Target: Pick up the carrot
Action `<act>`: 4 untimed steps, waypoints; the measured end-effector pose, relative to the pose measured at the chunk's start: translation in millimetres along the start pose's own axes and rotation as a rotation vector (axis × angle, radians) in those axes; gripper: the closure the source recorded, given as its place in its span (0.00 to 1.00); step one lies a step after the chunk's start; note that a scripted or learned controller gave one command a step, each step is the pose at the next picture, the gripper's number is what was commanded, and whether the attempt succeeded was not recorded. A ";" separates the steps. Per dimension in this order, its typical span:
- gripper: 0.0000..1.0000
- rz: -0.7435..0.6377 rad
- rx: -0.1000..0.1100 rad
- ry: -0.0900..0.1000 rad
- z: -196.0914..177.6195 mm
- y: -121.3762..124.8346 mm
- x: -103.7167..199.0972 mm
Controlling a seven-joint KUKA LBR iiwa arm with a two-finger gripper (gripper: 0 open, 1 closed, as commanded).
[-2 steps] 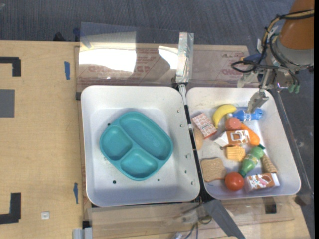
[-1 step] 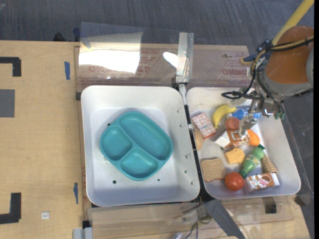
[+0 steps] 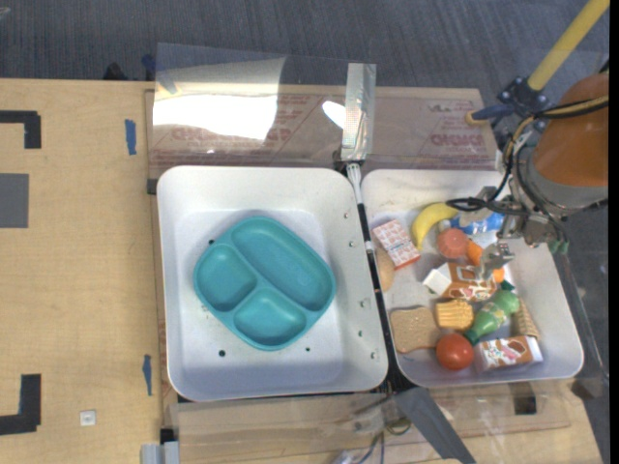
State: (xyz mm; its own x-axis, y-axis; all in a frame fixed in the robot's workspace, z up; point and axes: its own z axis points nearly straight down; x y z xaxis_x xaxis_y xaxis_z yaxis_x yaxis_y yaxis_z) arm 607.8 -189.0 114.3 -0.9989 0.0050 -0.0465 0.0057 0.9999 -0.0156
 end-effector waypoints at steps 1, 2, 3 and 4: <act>0.00 -0.018 0.003 -0.014 0.2 1.5 10.1; 0.00 0.034 0.005 -0.009 -0.3 18.2 16.8; 0.00 0.078 -0.003 -0.004 0.5 11.6 11.3; 0.00 0.158 0.005 -0.005 -0.1 22.1 15.3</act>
State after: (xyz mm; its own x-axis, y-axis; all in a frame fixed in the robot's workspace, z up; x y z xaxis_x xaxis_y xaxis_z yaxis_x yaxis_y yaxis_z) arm 592.6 -166.9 113.4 -0.9852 0.1626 -0.0540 0.1635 0.9865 -0.0130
